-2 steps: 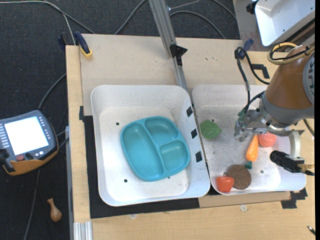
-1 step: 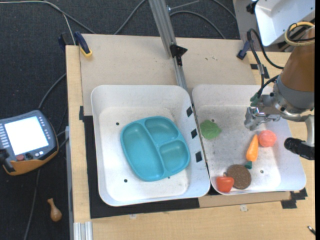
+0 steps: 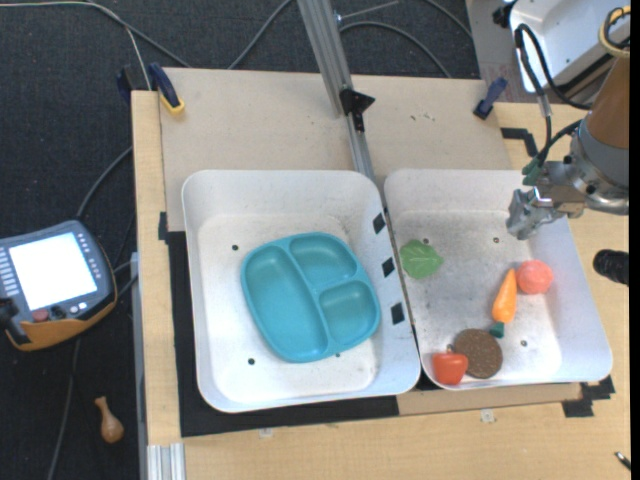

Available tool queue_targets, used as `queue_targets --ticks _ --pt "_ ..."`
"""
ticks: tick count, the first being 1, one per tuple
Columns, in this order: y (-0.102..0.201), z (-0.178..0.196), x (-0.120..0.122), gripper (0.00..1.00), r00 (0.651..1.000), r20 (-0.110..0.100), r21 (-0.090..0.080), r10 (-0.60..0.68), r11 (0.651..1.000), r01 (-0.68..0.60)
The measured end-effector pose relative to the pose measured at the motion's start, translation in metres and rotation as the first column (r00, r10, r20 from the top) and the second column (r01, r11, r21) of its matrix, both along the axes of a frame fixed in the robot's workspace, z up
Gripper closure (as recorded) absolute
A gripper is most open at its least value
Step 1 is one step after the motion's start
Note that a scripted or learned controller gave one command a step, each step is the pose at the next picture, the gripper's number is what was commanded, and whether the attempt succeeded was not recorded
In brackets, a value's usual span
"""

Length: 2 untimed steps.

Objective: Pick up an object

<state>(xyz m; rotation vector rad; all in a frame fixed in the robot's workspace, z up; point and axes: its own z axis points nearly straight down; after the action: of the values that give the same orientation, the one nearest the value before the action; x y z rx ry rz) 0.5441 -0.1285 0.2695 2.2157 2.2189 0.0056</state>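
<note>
Approach stage, by the look of it: gripper [image 3: 524, 218] poised over the right bin [image 3: 590, 343] at about one o'clock of its floor, nothing seen between the fingers, their opening impossible to tell at this size. Candidates lying apart from it: green leafy piece [image 3: 421, 259] toward nine o'clock, carrot [image 3: 505, 297] touching a pink ball [image 3: 535, 276] near centre, brown disc [image 3: 479, 353] and red piece [image 3: 450, 368] at six. Next, probably: choose one, centre above it, descend. Blue divided plate [image 3: 310, 296] in the left bin [image 3: 215, 388], not needed.
</note>
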Motion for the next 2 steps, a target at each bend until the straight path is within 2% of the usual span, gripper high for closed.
queue_targets --ticks 2 --pt "0.116 -0.027 -0.018 1.0 1.0 -0.01 0.006 0.005 1.0 -0.005"
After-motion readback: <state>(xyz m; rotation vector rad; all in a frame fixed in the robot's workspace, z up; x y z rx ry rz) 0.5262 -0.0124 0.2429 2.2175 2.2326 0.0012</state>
